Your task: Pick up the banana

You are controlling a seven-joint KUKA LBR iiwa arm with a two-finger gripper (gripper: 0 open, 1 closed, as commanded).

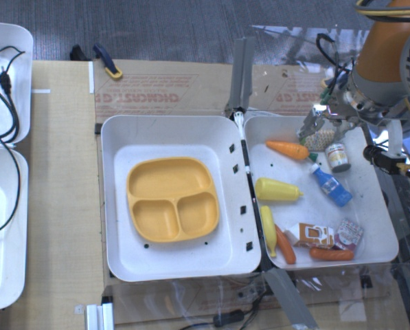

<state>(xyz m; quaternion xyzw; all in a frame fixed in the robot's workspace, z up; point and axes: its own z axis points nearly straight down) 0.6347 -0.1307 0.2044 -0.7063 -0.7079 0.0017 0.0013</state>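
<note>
Banana [267,229] lies against the right bin's [386,243] left wall, well below-left of the claw [316,126]. Claw hangs at the bin's far edge, beside a carrot [288,150]; finger state cannot be told.

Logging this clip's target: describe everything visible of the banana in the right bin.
The banana is a small, plain yellow, smooth and plastic-looking curved piece. It lies flat along the right bin's left wall, running roughly top to bottom, just below the yellow bottle. An orange carrot lies against its right side. The tool is apart from it, near the bin's top edge.
</note>
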